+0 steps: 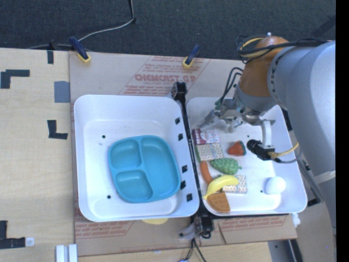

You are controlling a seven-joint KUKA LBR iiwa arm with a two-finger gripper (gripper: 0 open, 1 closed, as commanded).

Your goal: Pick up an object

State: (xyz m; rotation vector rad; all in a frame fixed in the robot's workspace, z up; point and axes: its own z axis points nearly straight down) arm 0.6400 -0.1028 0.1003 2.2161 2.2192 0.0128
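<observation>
you see the gripper (217, 122) hanging low over the far left part of the right bin (289, 203), just above a checked packet (207, 143). its metal fingers (206, 123) look spread, with nothing between them. the toys crowd the bin's left side, so a reach here likely meets something. the packet lies flat, pale with red print. near it sit a red strawberry (236, 148), a green pod (224, 165), a carrot (205, 172), a banana (221, 184) and a white ball (274, 185). the left bin (87, 113) holds a blue divided plate (144, 167).
</observation>
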